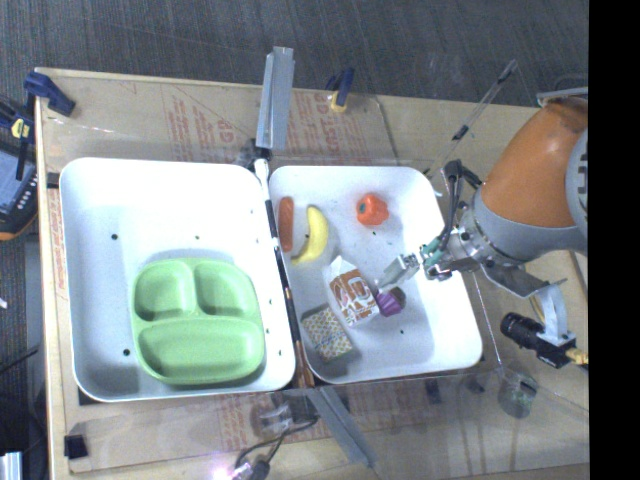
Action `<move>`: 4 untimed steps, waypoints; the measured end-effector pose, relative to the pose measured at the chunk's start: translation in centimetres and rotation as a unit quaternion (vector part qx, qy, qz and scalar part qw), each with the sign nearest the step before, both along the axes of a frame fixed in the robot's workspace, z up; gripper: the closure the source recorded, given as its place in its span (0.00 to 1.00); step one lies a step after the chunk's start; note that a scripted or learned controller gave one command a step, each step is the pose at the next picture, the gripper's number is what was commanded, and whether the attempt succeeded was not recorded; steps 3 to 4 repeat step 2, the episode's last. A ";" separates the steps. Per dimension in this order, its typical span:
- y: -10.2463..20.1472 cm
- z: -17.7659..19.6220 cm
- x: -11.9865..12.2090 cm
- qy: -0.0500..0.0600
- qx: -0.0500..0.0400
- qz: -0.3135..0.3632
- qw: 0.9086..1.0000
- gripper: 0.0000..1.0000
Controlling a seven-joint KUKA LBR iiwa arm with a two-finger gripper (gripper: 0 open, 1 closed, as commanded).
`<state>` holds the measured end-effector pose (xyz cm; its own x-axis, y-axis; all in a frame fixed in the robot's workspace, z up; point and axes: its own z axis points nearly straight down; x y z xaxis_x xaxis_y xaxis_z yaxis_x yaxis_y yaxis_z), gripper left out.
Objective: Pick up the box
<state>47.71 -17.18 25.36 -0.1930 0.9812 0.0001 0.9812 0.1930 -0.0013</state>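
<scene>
Right bin [455,343]: patterned pouch [328,332] near its left wall, box [352,296] tilted mid-bin, purple thing [390,302] touching the box's right. Gripper [384,281] just above those; open or closed, can't tell. Bare floor near-right. Farther: banana [314,235], sausage [286,223], orange fruit [371,209]. Left bin [90,188]: green tray [197,320].

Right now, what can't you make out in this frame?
- hand: too small to tell how it stands against the box.
- Purple item: too small to identify, the hand partly covers it.
- Patterned item by the bin wall: too blurred to identify.
</scene>
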 end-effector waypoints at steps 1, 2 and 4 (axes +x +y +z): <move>-3.3 -13.6 4.1 -0.009 -0.002 -0.003 1.000 0.00; -3.5 -10.0 8.3 0.000 0.000 -0.126 0.992 0.00; -3.5 -10.0 8.3 0.000 0.000 -0.126 0.992 0.00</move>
